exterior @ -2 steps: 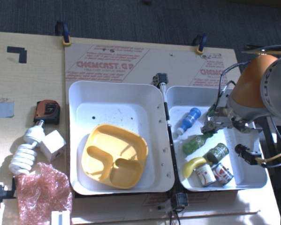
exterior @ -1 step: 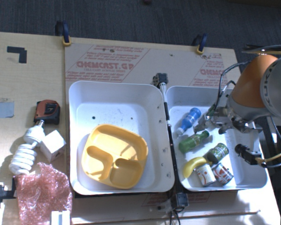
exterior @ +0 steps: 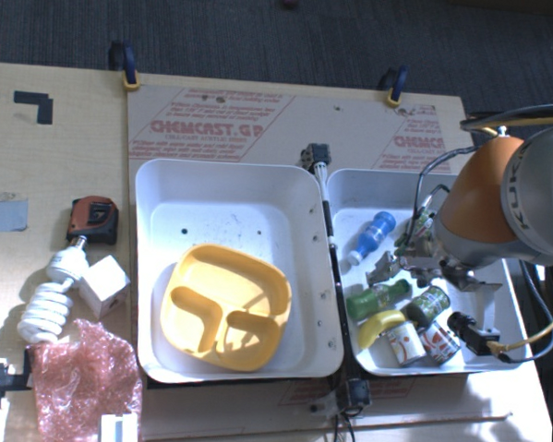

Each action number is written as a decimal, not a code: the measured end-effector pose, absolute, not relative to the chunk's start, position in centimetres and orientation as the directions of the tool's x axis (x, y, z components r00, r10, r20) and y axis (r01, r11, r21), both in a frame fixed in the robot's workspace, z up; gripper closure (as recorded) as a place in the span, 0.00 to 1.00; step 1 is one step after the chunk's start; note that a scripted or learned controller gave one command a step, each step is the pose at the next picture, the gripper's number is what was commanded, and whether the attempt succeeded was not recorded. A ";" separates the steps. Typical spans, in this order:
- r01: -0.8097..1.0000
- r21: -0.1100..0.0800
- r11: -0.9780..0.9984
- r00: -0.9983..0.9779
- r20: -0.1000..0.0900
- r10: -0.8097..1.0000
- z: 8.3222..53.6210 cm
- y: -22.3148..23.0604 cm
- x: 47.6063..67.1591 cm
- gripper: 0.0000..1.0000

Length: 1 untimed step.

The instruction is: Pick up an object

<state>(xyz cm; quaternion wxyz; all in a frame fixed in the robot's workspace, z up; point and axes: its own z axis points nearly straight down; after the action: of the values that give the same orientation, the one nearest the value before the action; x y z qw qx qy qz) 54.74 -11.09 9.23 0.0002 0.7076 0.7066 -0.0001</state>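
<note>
Camera view: blue bottle (exterior: 374, 232) lengthwise upper-right to lower-left.

floor (exterior: 268, 30): dark grey carpet along the top | desk (exterior: 48, 167): pale wood, bright light patch at lower right | board (exterior: 217, 120): brown, red print, held by two blue-and-yellow clamps (exterior: 126, 64) at its far edge | black L-shaped mark (exterior: 35, 105) and grey square patch (exterior: 11, 214) on the desk's left

I count two white bins (exterior: 150, 255), one yellow tray (exterior: 224, 305), one blue bottle (exterior: 375, 232), one green bottle (exterior: 376, 297), one banana (exterior: 378, 324), one light bulb (exterior: 52, 296)
</note>
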 end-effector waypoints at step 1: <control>1.000 0.002 -0.003 0.003 -0.001 1.000 10.2 -11.2 54.8 1.00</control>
<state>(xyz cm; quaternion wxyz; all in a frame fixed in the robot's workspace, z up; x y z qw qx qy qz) 54.84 -11.16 10.24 0.0011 0.7080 0.7062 0.0005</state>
